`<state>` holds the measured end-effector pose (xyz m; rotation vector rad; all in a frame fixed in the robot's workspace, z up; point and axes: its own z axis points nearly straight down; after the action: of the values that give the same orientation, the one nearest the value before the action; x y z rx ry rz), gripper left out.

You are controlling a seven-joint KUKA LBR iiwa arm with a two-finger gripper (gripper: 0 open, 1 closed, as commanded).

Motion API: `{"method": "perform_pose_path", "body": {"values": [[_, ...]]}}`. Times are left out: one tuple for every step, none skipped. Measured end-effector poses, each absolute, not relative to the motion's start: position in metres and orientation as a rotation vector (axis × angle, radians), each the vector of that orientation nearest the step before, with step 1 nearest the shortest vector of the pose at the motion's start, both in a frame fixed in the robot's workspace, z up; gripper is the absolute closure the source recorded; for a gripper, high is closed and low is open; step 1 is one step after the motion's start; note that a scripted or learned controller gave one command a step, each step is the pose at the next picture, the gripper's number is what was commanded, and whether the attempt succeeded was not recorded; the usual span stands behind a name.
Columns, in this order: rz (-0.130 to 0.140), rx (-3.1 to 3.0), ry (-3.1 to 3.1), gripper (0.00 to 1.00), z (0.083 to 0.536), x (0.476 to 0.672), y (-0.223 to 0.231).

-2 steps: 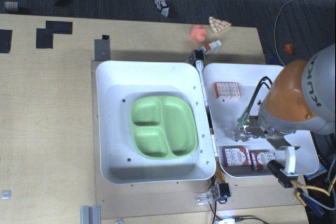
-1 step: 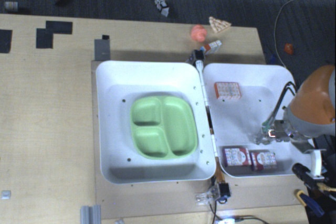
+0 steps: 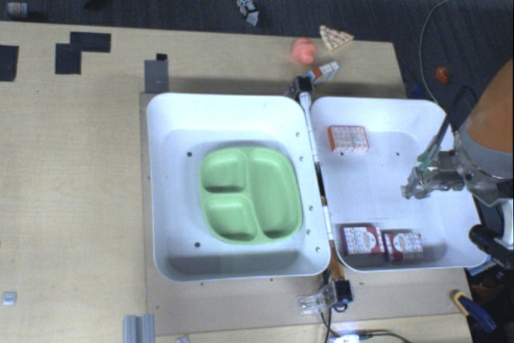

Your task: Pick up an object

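1. Reaching in from three o'clock, the arm [image 3: 491,142] hangs its gripper [image 3: 421,181] low over the right bin [image 3: 385,120].
2. Fingers: cannot tell whether apart or together.
3. Small carton [image 3: 348,139] lies at ten o'clock from the gripper; two boxes [image 3: 381,242] at six o'clock.

Green tray [image 3: 250,193] in the left bin [image 3: 161,173], small boxes [image 3: 381,242] in the right bin [image 3: 385,118], gripper [image 3: 419,187] above the right bin

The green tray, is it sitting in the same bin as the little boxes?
No. The green tray lies in the left bin, while the small boxes are all in the right bin.
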<state>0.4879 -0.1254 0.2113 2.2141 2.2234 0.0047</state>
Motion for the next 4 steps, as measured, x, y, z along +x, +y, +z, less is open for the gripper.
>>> {"method": "perform_pose_path", "body": {"values": [[0.004, 2.215, 2.223, 0.00, 0.211, 0.488, -0.125], [0.010, 2.213, 2.221, 0.00, 0.087, 0.489, -0.085], [0.015, 2.207, 2.219, 1.00, 0.098, 0.491, -0.085], [0.007, 2.208, 2.219, 1.00, 0.087, 0.586, -0.158]]}}
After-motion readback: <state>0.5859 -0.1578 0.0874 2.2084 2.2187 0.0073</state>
